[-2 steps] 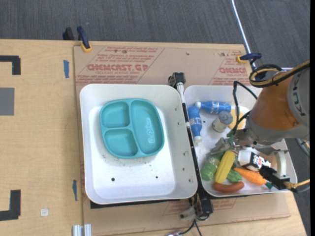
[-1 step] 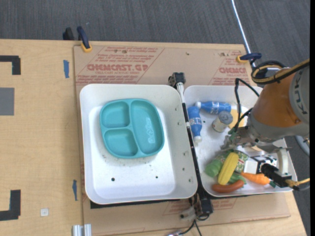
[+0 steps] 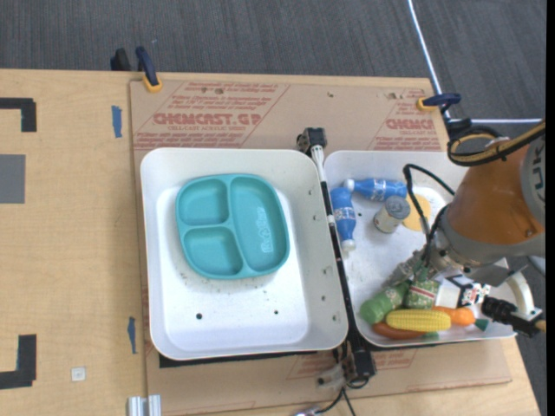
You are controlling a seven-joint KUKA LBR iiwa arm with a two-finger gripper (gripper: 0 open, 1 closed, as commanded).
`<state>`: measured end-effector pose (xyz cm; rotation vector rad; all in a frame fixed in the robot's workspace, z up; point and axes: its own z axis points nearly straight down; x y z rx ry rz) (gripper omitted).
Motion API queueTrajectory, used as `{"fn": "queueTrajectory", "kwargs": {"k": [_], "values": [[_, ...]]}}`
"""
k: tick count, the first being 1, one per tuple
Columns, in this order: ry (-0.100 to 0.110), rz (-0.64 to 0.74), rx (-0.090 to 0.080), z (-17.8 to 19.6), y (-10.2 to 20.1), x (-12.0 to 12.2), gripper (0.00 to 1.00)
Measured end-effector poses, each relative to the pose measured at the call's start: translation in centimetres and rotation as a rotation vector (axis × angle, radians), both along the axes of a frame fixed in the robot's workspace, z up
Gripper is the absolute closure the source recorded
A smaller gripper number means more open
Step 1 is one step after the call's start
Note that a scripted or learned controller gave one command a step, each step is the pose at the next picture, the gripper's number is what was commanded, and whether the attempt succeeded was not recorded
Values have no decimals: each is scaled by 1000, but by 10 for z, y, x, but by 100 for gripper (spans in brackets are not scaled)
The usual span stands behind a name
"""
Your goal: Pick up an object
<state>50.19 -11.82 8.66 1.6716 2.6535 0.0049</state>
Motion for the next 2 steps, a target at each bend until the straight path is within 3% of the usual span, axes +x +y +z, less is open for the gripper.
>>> {"fn": "queueTrajectory", "kwargs": {"k": [1, 2], "values": [[5, -361, 1, 98, 38, -22, 100], [5, -362, 1, 98, 37, -22, 0]]}}
